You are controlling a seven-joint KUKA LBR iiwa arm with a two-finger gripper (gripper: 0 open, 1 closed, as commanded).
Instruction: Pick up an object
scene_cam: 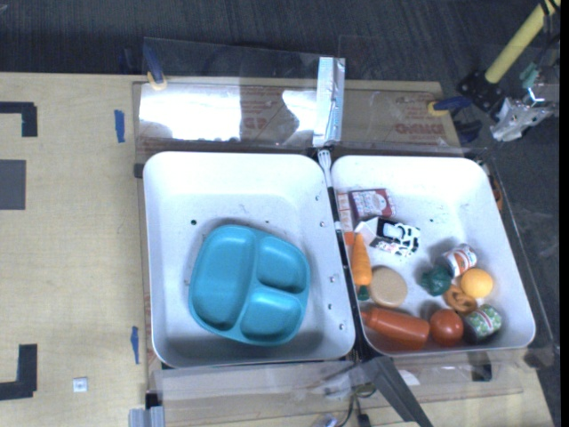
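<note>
Overhead, 2 white bins sit side by side; the left bin (169, 203) holds a teal divided plate (250, 284) lying flat. Crowded low in the right bin (444, 181) are a red sausage (396, 326), a carrot (361, 262), a tan disc (388, 286), an orange ball (476, 284) (beside a tomato (446, 326)) and a small packet (371, 205); the gripper's state I cannot tell.

We see blue tray (250, 283), three wells, flat in left bin (169, 194). Right bin (444, 181) holds packet (370, 205), black-white toy (395, 237), carrot (361, 261), tan disc (388, 286), red sausage (395, 326), tomato (446, 326), orange (476, 284), teal piece (436, 280), clustered low.
</note>
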